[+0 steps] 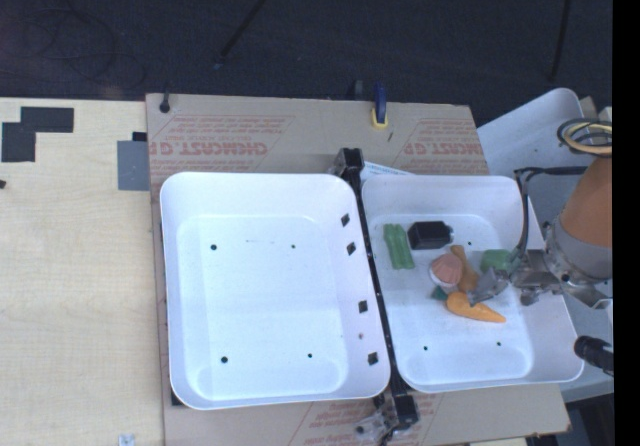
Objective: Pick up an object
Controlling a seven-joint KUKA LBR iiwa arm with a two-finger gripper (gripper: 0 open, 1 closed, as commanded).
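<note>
Toys cluster in the right bin (500, 364): a smooth orange carrot shape (476, 310) lies just below the gripper (490, 284), a rounded pink piece (446, 267) just to its left. Whether the metal fingers are apart or closed cannot be told. A flat green bar (399, 246) and black block (429, 233) lie beyond.

Arm (600, 204) enters from right edge of frame, orange band visible above grey wrist (570, 269). Wrist sits low over right bin's (500, 374) right side, angled leftward toward bin centre. Gripper (490, 286) extends from wrist, tip down inside bin near its middle-right. Finger spacing too small and blurred to read. 1 arm, 1 gripper.
</note>
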